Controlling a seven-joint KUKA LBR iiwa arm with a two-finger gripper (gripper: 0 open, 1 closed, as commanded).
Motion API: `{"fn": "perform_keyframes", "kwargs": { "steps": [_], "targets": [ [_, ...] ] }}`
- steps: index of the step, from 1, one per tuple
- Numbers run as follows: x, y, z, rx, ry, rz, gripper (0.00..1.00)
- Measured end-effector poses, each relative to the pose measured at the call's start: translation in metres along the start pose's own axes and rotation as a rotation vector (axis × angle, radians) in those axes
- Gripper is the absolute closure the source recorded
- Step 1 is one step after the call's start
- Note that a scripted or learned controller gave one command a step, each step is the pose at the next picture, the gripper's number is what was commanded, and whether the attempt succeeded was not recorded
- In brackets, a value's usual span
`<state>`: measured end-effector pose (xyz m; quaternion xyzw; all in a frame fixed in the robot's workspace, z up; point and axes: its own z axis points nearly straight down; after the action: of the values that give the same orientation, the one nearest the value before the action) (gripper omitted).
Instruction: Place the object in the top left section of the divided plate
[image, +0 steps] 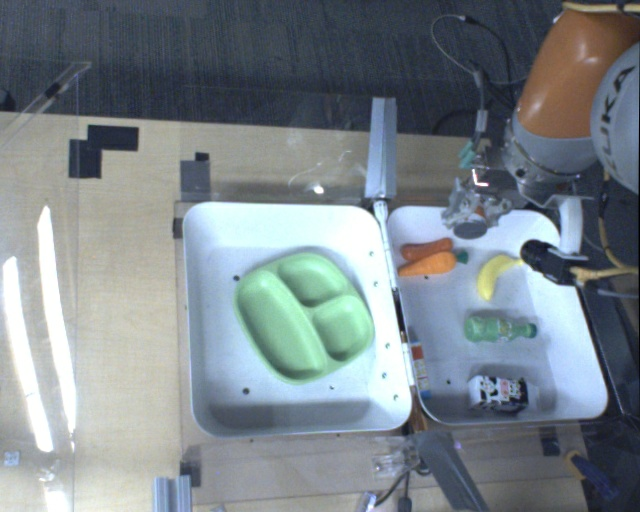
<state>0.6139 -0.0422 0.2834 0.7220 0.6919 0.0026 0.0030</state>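
Hovering above the back edge of the right bin (590, 385), the gripper (474, 212) carries nothing visible, and whether it is open or closed cannot be told from this slant. The likely targets, an orange carrot (428, 263) and a banana (492, 274), lie just in front of it, both within easy reach. The green divided plate (303, 316) waits in the left bin (215, 395), turned at an angle, every section unfilled.

Bright overhead light glares in streaks on the clear panel (45, 330) at left; the left bin (210, 400) shows soft shadows, and the picture is slightly soft overall.
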Motion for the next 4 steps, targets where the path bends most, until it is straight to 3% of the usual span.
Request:
{"fn": "perform_keyframes", "kwargs": {
  "steps": [1, 2, 3, 4],
  "targets": [
    [0.047, -0.041, -0.031, 0.001, 0.000, 0.087, 1.00],
    [0.099, -0.057, 0.044, 0.006, 0.000, 0.350, 1.00],
    [0.147, -0.043, 0.020, 0.005, 0.000, 0.495, 1.00],
    [0.151, -0.061, 0.034, 0.007, -0.001, 0.472, 1.00]
  ]
}}
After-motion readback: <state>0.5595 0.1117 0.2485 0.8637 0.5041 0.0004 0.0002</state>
